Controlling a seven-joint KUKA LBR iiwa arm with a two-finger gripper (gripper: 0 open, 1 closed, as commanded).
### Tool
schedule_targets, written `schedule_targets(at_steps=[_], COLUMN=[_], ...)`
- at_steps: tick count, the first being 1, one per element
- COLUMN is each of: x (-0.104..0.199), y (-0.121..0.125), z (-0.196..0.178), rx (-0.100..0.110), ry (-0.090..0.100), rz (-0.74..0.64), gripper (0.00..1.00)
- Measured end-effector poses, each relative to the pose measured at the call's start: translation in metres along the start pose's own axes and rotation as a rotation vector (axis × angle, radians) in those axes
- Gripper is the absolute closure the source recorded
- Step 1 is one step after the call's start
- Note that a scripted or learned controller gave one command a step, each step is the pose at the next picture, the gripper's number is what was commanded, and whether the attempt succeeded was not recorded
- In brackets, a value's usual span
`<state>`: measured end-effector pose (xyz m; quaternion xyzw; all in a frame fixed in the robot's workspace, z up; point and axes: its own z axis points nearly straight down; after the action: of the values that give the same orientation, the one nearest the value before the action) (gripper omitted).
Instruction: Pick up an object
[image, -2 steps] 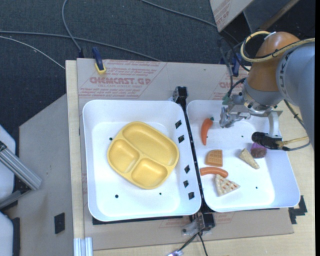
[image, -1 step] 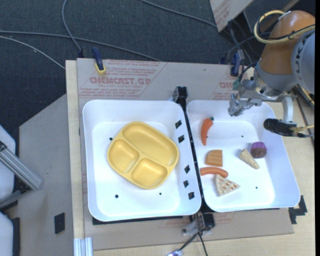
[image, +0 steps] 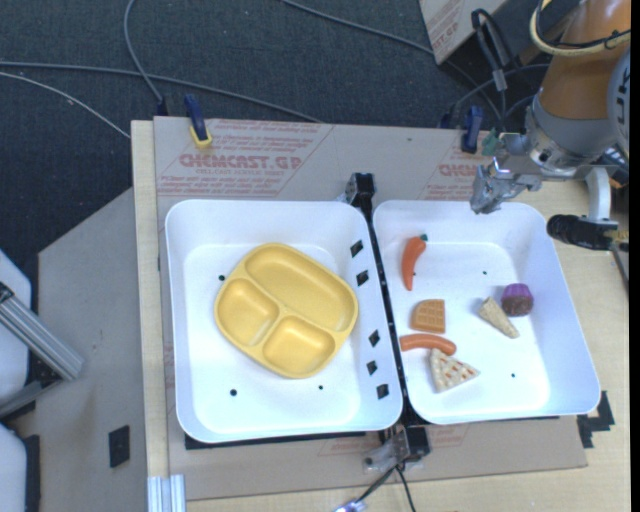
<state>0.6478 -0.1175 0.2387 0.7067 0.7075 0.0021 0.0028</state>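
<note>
Two-finger metal gripper (image: 488, 198) hangs over the far rim of the right white bin (image: 572, 352), finger state can't tell. Nearest target: orange plastic carrot (image: 412, 261) by the bin's far-left corner (lying lengthwise). Suggest centring above, closing across its narrow width

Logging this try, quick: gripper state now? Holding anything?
Gripper: open or shut cannot be told from this view. Nothing seen in it; it sits over the far rim of the right bin, apart from the food items.
</note>
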Motion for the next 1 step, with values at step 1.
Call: schedule_targets(at_steps=[1], x=[0.0492], y=[-0.0278], z=[-0.006], rx=[0.009], ry=[0.004], rz=[-0.004], gripper=[1.0])
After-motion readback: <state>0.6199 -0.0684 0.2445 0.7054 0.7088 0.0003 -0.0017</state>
